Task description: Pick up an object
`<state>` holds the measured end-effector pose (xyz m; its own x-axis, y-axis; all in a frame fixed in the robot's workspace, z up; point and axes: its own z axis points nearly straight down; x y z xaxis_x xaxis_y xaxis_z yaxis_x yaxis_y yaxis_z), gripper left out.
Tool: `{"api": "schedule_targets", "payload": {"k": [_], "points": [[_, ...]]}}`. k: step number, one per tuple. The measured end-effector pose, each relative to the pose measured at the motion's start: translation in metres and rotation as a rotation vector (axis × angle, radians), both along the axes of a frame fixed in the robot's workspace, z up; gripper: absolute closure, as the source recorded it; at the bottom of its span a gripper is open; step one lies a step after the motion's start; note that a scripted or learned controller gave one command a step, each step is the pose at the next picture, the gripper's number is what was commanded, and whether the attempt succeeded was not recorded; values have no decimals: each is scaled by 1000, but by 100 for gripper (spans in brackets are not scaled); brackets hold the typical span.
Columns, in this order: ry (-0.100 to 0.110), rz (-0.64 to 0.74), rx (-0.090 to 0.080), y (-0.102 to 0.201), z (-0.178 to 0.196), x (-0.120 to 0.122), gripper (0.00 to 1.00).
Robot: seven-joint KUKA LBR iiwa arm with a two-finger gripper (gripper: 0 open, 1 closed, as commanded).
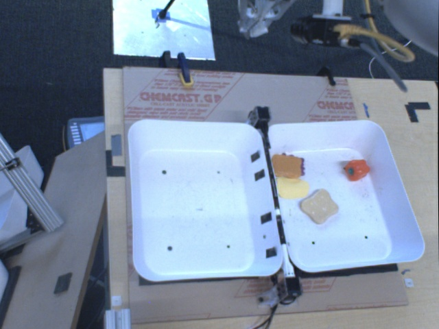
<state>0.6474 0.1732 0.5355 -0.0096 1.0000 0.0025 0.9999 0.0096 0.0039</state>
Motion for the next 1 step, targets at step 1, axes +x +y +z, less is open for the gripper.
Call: {"api": "schedule_targets", "payload": {"k": [1], "points": [[1, 0, 0, 65, -1, 19, 100]]}}
